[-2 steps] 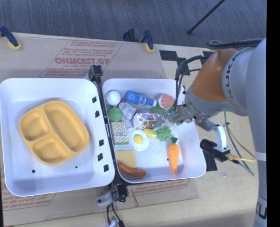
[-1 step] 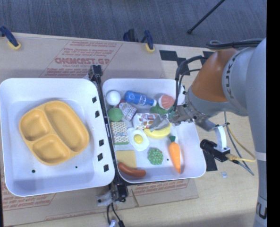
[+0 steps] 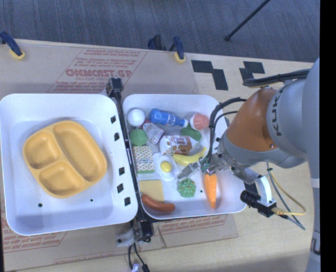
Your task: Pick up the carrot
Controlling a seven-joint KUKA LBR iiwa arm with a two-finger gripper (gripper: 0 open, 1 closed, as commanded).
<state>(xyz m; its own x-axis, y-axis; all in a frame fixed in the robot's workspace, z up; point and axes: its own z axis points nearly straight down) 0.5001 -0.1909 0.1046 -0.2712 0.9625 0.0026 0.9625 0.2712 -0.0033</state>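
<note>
Two shallow white bins sit side by side on the counter; the right-hand white bin (image 3: pixel 227 207) holds a jumble of toy food. The small orange plastic carrot (image 3: pixel 211 189) lies near that bin's five-o'clock corner, green top toward twelve, free of any grip. The pincer (image 3: pixel 204 166) hovers just at the carrot's eleven o'clock, beside a knobbly green broccoli toy (image 3: pixel 186 188); whether it is apart or together I cannot tell. This looks like the approach step. Next, it likely needs to shift toward five o'clock, straddle the carrot, then descend and close.
</note>
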